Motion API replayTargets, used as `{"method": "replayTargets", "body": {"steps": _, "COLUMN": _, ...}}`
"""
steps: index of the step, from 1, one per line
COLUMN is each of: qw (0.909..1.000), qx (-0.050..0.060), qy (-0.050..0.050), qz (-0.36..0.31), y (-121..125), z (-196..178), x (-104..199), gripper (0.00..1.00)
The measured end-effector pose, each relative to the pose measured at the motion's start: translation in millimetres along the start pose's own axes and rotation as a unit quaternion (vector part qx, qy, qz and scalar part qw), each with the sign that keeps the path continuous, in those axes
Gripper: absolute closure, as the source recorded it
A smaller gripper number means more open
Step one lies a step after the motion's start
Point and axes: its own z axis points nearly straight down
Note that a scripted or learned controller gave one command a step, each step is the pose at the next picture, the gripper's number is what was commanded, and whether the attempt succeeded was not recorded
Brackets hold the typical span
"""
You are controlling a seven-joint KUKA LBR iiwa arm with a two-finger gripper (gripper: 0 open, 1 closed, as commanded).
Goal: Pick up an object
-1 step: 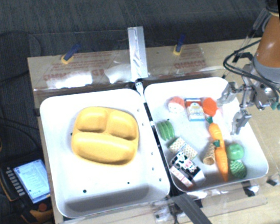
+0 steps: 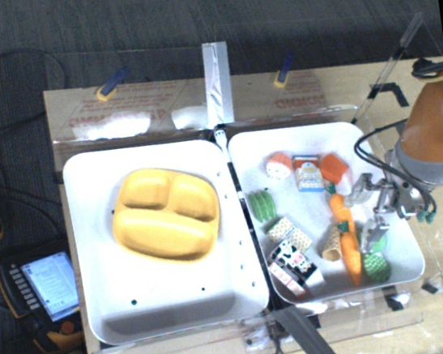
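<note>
White plastic forms both shallow bins on the bench. From the camera view above, the left bin [image 2: 109,310] carries a large yellow divided tray [image 2: 165,213], which lies a little toward its far edge, turned at a slight angle. The right bin [image 2: 298,138] carries a scatter of small things: near its far edge sit a red and white piece [image 2: 278,165], a small printed carton [image 2: 308,173] and an orange-red piece [image 2: 334,168], side by side. A green ribbed item [image 2: 262,205] lies against the bin's left edge. Toward the near edge lie a checkered packet [image 2: 289,235], a black and white patterned box [image 2: 293,266] and a tan cone-shaped piece [image 2: 330,243]. Along the right half run two orange carrots, one [image 2: 339,207] above the other [image 2: 352,255], and a green leafy item [image 2: 376,265] sits in the near right corner. The grey arm with its orange band [image 2: 434,130] comes in over the bin's right edge, and the gripper [image 2: 377,207] hangs just right of the upper carrot, above the green leafy item. Nothing is seen between its fingers, and whether they are spread or closed cannot be told from this angle. The carrots lie just beside the gripper on its left, close but not visibly touched.
</note>
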Motion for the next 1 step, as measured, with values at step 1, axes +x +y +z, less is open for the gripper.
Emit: {"method": "replayTargets", "body": {"steps": 1, "qw": 0.9993, "qx": 0.004, "qy": -0.016, "qz": 0.033, "y": 22.7, "z": 17.3, "x": -13.3, "gripper": 0.00}}
